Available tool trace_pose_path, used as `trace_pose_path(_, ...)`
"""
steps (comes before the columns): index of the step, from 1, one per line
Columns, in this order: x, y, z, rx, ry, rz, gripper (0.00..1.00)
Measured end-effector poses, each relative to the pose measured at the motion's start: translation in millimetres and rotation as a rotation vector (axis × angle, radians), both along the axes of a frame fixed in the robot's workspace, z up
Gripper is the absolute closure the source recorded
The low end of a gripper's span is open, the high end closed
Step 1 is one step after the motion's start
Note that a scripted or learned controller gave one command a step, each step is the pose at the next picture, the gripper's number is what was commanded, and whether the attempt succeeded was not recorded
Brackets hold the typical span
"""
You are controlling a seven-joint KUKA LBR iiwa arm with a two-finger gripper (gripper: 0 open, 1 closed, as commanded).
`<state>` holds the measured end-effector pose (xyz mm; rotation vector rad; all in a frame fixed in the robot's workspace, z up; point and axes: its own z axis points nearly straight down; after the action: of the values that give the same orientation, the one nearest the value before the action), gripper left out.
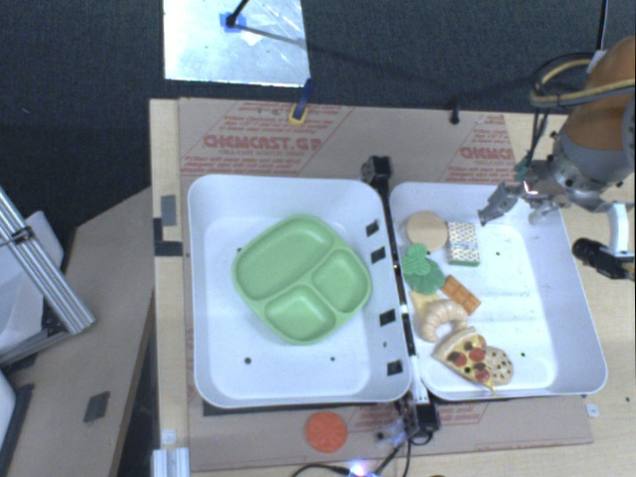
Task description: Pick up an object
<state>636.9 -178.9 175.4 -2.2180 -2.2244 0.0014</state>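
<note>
Two shallow white bins sit side by side on the worktop (238,132); note the left bin (214,296) carries a green divided plate (302,278) with nothing visible in its three compartments, and the right bin (556,306) carries all the candidate objects, bunched along its left wall. Top to bottom in the frame you have: a tan round disc (426,231), a small speckled block (463,243) just beside it on the right, a green leafy toy (421,270), an orange stick (460,294) touching that toy's lower right, a pale curved croissant-like piece (440,317), and a pizza slice (474,357) lowest, near the bin's front edge. The pincer (509,203) hangs at the upper right of the frame over the back part of the right bin, right of the block, nothing between its fingers; whether they are apart or together you cannot tell from this angle. Judged handling: these look like toy foods, light and rigid, probably smooth plastic, so expect slip on rounded faces. The speckled block seems the best target: nearest, flat-sided, and free on its right. Take it across its two short flat faces. Avoid the pizza slice; it lies flat and thin, offering little to grip.
</note>
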Motion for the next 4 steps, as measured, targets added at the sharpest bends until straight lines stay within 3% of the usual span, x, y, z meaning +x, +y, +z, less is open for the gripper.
trace_pose_path(2, 1.6, 3.9, -89.3, 0.002, -0.005, 0.001, 0.00)
trace_pose_path(3, 5.0, 3.8, -72.8, 0.000, -0.015, 0.005, 1.00)
trace_pose_path(4, 7.0, 10.4, -26.5, -0.001, -0.007, 0.003, 1.00)
